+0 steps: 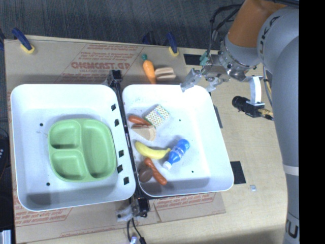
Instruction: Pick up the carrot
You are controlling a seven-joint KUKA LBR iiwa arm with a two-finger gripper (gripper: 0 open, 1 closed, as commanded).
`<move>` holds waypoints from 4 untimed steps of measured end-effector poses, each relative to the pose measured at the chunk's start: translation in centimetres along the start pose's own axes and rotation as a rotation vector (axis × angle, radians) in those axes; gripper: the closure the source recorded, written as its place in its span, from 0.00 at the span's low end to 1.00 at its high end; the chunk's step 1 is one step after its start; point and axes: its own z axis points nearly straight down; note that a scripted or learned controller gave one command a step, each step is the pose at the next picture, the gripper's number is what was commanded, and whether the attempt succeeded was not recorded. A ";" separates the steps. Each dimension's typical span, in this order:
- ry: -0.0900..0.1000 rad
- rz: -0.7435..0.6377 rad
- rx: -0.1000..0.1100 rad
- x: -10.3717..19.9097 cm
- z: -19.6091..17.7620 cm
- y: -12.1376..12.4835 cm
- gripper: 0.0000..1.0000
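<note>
The carrot (148, 70), orange with a green top, lies on the cardboard just behind the right bin (213, 136), outside it. A tan bun-like piece (165, 73) rests right beside the carrot. My gripper (199, 82) hovers over the right bin's back rim, to the right of the carrot and apart from it. Its two fingers (187, 84) stand open with nothing between them.
In the right bin lie a banana (151, 150), a blue bottle (176, 152), a checkered box (158, 115), a hot dog (137, 120), a bread piece (144, 132) and a sausage (156, 172). The left bin (25, 111) holds a green divided plate (81, 149). Clamps (172, 47) grip the cardboard's back edge.
</note>
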 end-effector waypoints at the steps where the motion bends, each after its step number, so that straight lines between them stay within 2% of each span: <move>1: -0.002 0.093 -0.009 1.2 15.9 0.8 0.00; 2: 0.001 0.343 -0.001 9.2 6.6 1.3 0.00; 3: 0.001 0.189 -0.003 14.7 -6.9 1.3 0.00; 4: 0.001 0.523 0.004 15.8 3.6 1.3 0.00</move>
